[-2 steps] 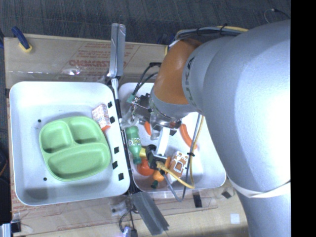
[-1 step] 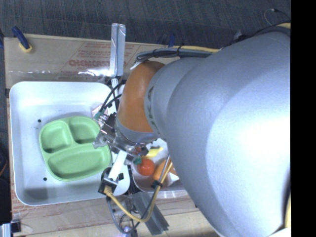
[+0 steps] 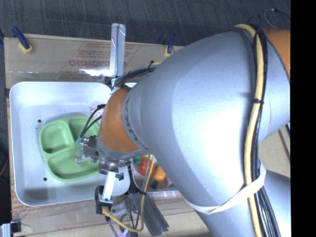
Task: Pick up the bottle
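The bottle (image 3: pixel 150 169), orange with what may be a green end, is lying low in the centre of the frame, in the bin (image 3: pixel 165 184) whose corner is peeking out from beneath the arm; most of the bottle is being hidden by the arm above it, so its exact pose is hard to judge. The grey arm (image 3: pixel 207 122) is sweeping in from the right and covering the greater part of the frame, its orange band (image 3: pixel 113 127) sitting just left of centre. Below that band the wrist is hanging over the right edge of the left bin (image 3: pixel 24 132), with the gripper (image 3: pixel 83 149) apparently pointing toward a green divided tray (image 3: pixel 61 149) that is resting in the lower part of that bin. Whether the fingers are spread or closed, and whether anything is lying between them, cannot be told from this angle. Cables (image 3: pixel 123 216) are trailing from the wrist toward the bottom edge of the frame. A metal bar (image 3: pixel 118 51) is standing upright at the top centre, behind the bins, on a brown bench (image 3: pixel 59 53).
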